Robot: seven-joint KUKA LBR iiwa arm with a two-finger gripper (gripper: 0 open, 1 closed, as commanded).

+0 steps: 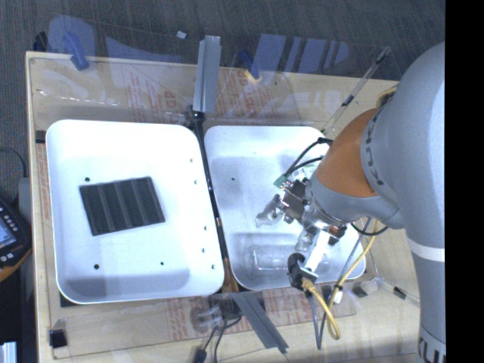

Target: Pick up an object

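Clear plastic, seemingly a small cup lying on its side, rests in the right bin near its front wall, long axis along that wall, just in front of the gripper; I cannot tell the jaws' state.

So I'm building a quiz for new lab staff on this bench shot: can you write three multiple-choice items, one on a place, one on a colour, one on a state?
1. Where does the dark ribbed rectangular mat lie?
A. left white bin
B. right white bin
C. on the bench
2. What colour is the band above the arm's wrist?
A. blue
B. orange
C. green
3. How does the clear plastic cup sit?
A. upright
B. on its side
C. stacked on the mat

Answers: 1 A, the mat rests on the left white bin floor. 2 B, the band looks orange. 3 B, the cup appears to lie sideways in the right white bin.
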